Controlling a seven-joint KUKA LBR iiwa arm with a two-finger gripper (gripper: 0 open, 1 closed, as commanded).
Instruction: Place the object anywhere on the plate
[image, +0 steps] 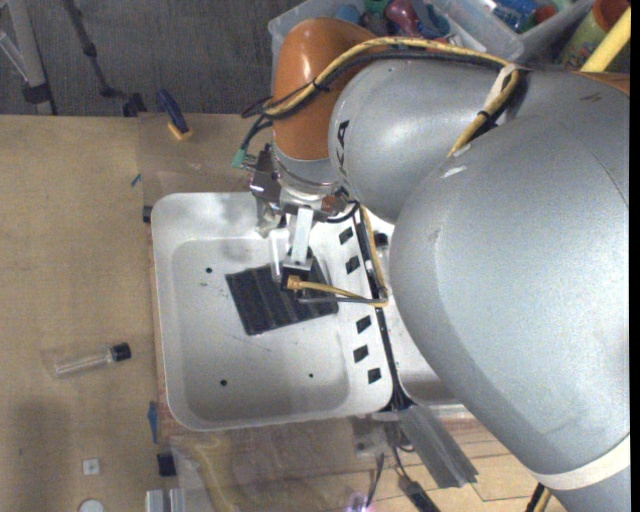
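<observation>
Grey arm (520, 280) takes up the near right of the view, its orange band (305, 85) above the wrist, reaching down into the white bin (200, 390) on the left. Jaws hang over the far right edge of a black ridged slab (268, 300). Cannot tell whether they are spread or pressed together, nor whether they touch the slab. Slab lies flat on the bin floor, near the middle, turned at a slant to the bin walls. I take it for the task's thing, being the one loose item in the bin; which thing is meant as the plate I cannot tell. Judged handling: thin, stiff, probably light, and the ridged top should give some friction. Lying flat, it offers no face to pinch from above, so the likely hold is across its narrow width, edge to edge, near the middle for balance. Risk: jaws skid off the low edges, or the slab pivots if it is taken near a corner. A small clear vial (85, 358) with a dark cap lies on the worktop (70, 220), well apart from the bin.
</observation>
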